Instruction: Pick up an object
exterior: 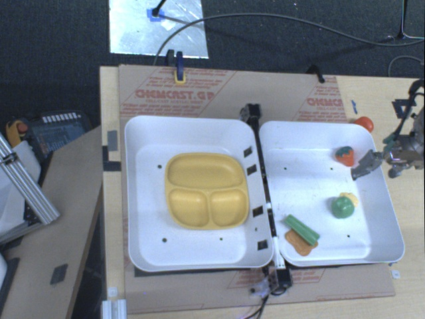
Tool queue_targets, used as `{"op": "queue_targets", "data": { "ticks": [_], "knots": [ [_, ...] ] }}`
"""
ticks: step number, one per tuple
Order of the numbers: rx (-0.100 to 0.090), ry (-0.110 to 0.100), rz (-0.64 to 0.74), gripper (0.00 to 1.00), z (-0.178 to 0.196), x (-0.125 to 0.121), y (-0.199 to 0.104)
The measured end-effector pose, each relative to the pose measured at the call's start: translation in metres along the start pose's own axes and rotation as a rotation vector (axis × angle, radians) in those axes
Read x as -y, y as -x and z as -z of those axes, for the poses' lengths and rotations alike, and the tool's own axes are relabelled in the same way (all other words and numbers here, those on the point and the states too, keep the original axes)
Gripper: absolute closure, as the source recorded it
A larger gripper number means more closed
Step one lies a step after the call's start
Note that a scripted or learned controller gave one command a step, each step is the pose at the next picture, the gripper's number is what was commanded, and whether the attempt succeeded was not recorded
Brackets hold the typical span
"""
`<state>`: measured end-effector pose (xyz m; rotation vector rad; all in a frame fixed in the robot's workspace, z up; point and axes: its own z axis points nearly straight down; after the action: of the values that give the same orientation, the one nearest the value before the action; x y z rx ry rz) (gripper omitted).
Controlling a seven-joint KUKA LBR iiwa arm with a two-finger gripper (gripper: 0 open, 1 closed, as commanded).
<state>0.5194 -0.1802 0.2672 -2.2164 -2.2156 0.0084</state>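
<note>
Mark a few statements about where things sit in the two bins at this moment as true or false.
1. The yellow tray lies in the left bin. True.
2. The green stick lies in the left bin. False: it is in the right bin, near the front, resting on an orange piece.
3. The gripper is over the right edge of the right bin. True.
4. The yellow tray has three compartments. True.
5. The round green toy is between the fingers. False: it lies on the bin floor, apart from the gripper.
6. The red and green toy sits in the yellow tray. False: it is in the right bin, near the back.
</note>
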Motion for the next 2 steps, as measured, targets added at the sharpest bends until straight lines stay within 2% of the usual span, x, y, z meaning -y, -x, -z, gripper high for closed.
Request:
{"op": "queue_targets", "data": {
  "ticks": [1,2],
  "knots": [
    [0.002,0.011,0.004,0.00,0.006,-0.002,-0.001],
    [0.001,0.010,0.002,0.00,-0.054,-0.003,-0.006]
  ]
}}
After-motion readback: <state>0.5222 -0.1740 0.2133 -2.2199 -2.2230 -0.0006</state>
